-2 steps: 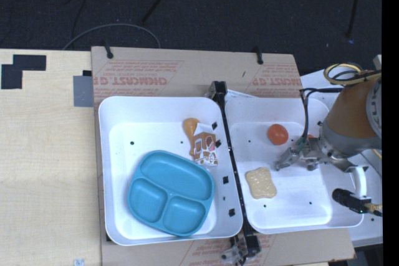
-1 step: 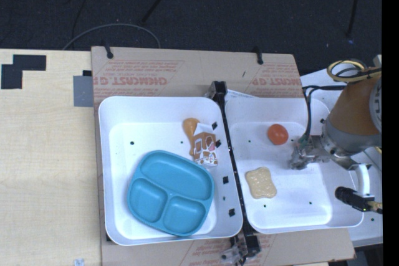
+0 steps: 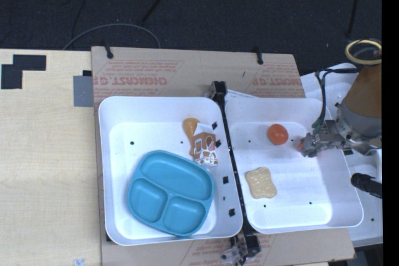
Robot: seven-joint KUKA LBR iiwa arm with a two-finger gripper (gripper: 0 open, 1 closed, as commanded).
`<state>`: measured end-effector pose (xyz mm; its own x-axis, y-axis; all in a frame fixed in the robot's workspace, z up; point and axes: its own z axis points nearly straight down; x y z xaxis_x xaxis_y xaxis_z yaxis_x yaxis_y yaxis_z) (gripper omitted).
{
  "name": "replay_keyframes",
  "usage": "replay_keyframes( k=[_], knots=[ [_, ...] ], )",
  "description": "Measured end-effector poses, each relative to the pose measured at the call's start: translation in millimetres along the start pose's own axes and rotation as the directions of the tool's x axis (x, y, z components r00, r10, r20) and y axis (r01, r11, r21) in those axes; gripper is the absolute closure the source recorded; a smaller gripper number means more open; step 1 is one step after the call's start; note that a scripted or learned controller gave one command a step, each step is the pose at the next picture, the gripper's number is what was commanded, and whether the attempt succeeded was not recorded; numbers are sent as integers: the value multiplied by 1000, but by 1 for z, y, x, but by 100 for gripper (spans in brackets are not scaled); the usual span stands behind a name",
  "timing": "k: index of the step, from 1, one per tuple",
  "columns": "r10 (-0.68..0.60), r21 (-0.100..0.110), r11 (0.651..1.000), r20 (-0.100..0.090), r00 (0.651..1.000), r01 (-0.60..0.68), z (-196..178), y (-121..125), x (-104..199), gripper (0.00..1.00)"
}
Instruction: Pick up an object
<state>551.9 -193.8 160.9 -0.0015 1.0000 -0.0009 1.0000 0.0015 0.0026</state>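
1. Red and round, the ball (image 3: 278, 134) lies in the right bin (image 3: 349, 209), near the far wall, just left of my claw (image 3: 307, 146) and apart from it.
2. I judge it light and stiff, or a little springy. A smooth round thing like that could roll or squirt out if pinched off centre.
3. Best hold, I think: fingers either side of its widest part, coming straight down over the middle.
4. It looks orange-red, plain, with a soft shine on top and no markings I can make out.
5. Whether my claw is spread or closed I cannot tell; it is a small dark cluster at the bin's right side, and I see nothing between its tips.
6. Nearer the front of the same bin lies a pale beige slab (image 3: 260, 183), flat and lumpy, probably soft; a harder grab, being low.
7. Over in the left bin (image 3: 109, 134) sit a blue tray (image 3: 168, 193), a printed packet (image 3: 205, 149) and an orange-brown piece (image 3: 191, 128).
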Motion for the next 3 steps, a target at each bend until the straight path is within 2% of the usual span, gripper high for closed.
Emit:
replay_keyframes(
  k=[1,3],
  knots=[
    [0,-1,1000,0,1000,0,-53,1,-1,100],
    [-2,6,1000,-4,1000,2,-39,15,96,100]
  ],
)
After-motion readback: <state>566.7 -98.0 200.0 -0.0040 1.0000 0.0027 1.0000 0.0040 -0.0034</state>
